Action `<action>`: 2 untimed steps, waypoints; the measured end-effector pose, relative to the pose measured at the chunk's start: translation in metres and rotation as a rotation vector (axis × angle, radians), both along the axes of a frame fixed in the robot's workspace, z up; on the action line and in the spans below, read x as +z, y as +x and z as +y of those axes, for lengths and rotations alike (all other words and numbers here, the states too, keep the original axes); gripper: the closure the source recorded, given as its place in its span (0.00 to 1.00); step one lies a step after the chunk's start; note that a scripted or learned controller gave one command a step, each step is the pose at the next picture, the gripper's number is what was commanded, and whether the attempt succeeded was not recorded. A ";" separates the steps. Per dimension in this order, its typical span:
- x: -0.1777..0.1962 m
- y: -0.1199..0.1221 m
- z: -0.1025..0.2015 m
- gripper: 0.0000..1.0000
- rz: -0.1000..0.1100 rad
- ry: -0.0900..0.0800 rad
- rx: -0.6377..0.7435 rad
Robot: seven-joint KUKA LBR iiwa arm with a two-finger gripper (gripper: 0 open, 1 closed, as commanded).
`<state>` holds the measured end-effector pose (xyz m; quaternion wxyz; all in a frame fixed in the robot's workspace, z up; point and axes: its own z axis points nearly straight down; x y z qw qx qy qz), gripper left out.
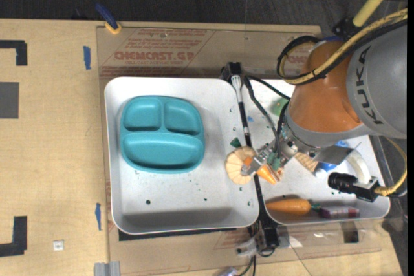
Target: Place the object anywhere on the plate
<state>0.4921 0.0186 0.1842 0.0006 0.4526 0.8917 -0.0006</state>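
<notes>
Camera view, looking down at a slant. Desk (45, 158) is tan cardboard with black tape marks at left. Two shallow white bins side by side: left bin (174, 203) and right bin (372, 203), meeting along a black divider strip.

Left bin holds a teal plate (162, 134) with three compartments, sitting in the bin's left half, upright and flat. Nothing lies on the plate.

Grey arm with orange band (326, 97) comes in from the right and hangs over the right bin. The hand (264, 163) is down low at the divider between the bins. Fingers closed or open: cannot tell, they are too small and cluttered.

A tan scalloped object (238, 165), shell-like, sits at the right edge of the left bin, touching or just beside the hand; whether it is gripped cannot be told. It is well apart from the plate. A small orange piece (267, 173) shows right at the hand.

Right bin: an orange carrot-shaped toy (289, 206) lies near the front wall, a dark red marker-like item (336, 211) just beside it on the right. Black and yellow cables loop above the arm.
</notes>
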 end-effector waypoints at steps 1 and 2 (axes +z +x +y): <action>0.092 0.044 0.085 1.00 -0.004 0.004 -0.419; 0.091 0.044 0.083 0.00 -0.001 0.001 -0.423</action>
